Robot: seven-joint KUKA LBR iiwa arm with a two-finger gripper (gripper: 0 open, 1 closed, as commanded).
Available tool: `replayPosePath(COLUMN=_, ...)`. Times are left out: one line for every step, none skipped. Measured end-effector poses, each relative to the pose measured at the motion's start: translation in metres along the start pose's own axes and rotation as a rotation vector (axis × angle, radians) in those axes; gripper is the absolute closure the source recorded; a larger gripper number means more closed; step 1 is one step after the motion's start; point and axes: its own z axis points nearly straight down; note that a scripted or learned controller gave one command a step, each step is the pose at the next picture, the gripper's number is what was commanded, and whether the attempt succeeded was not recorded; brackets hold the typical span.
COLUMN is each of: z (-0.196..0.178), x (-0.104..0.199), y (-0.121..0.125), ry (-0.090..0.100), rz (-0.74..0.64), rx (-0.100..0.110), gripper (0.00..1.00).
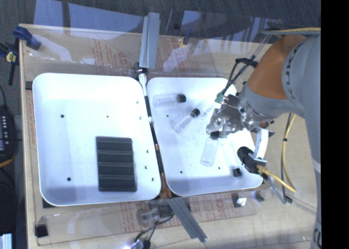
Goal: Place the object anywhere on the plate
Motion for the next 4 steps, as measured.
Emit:
replayPosePath(z=0.081, x=0.068, y=0.051, ry=-0.002, rz=0.057, rx=-0.002, gripper=1.00)
replayPosePath(z=0.021, x=0.142, y=0.023, ry=0.000, rz=0.452, rx=-0.002, gripper=1.00)
replayPosePath(z=0.022, x=0.226, y=-0.004, ry=-0.003, rz=0.086, rx=0.001, gripper=1.00)
replayPosePath(z=0.022, x=0.290, y=0.014, ry=-0.002, rz=0.466, rx=-0.002, gripper=1.00)
